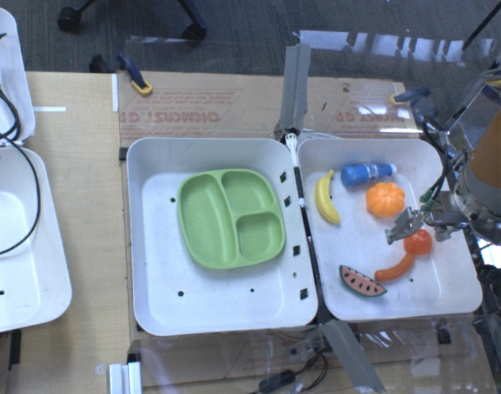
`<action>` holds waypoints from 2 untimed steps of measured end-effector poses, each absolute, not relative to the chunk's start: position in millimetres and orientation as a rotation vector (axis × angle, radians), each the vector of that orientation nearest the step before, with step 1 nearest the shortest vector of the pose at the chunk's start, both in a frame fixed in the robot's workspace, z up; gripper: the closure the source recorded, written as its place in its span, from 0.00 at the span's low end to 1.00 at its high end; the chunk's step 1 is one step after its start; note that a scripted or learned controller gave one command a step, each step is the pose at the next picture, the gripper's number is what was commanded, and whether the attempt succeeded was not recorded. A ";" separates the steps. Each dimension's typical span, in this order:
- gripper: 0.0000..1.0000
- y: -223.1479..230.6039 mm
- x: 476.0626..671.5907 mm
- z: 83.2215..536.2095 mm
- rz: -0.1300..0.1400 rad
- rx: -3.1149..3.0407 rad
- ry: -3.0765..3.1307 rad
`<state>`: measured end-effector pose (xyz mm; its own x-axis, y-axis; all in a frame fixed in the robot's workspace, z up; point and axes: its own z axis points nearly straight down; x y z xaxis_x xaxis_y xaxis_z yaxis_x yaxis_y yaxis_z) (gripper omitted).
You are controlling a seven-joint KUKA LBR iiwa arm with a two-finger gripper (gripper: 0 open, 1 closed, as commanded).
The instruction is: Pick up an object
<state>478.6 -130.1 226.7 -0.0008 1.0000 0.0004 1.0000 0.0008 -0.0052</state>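
The pick looks unfinished: the gripper (pixel 412 224) sits low in the right bin (pixel 448 302), right of centre in the frame, against a red-orange toy (pixel 406 253); whether its fingers are spread or have anything between them I cannot tell. Every toy lies on the bin floor: banana (pixel 326 197), bottle (pixel 365 173), orange (pixel 386 199), melon slice (pixel 362 280). The orange sits just above the gripper; the right wall is close, with clearer floor lower left
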 end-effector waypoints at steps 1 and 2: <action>0.00 -193.4 476.4 101.8 0.005 -2.424 -1.991; 1.00 -193.6 476.7 109.7 0.006 -2.425 -1.987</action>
